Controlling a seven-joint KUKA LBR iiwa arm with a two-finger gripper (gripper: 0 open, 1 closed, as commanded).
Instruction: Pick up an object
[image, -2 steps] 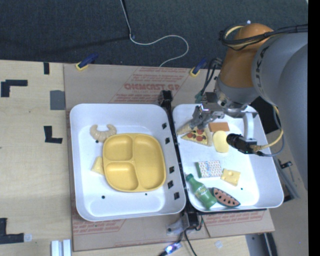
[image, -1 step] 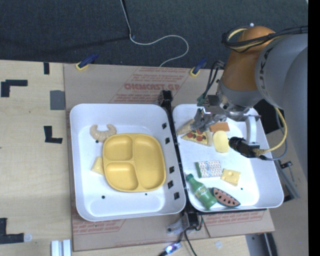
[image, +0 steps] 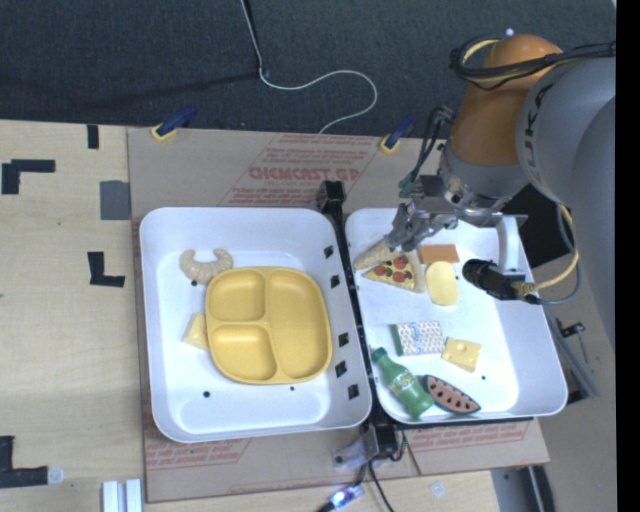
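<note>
Several toys crowded the right bin (image: 530, 390); the end effector (image: 408, 232), its opening impossible to judge, hovered over the pizza slice (image: 393, 268) at the far-left. A flat slice might slip free.

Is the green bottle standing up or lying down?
Lying down. The green bottle lies on its side on the floor of the right bin, beside the watermelon slice.
</note>
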